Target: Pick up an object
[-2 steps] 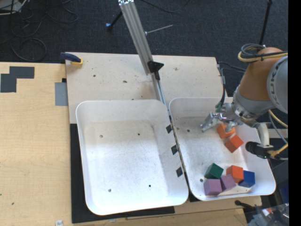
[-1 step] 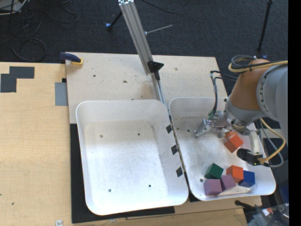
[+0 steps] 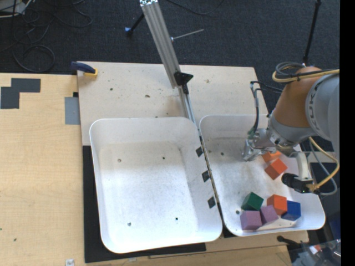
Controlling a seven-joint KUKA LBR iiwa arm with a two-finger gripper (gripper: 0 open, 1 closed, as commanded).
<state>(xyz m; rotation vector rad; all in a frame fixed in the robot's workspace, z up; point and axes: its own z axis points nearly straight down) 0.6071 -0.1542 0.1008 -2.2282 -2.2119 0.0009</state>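
In right bin [image 3: 233, 127], gripper [image 3: 253, 150] hung low beside orange block [image 3: 275, 168], seemingly lining up grasp; claw state unclear. 5 blocks [image 3: 270, 206] clustered near corner.

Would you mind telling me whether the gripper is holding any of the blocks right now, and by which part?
It cannot be told. The gripper is low in the right white bin, beside an orange cube, but no block shows between its fingers.

2 bins [image 3: 150, 127], 3 orange blocks [image 3: 275, 168], 2 purple [image 3: 250, 220], 1 green [image 3: 253, 201], 1 blue [image 3: 293, 210].
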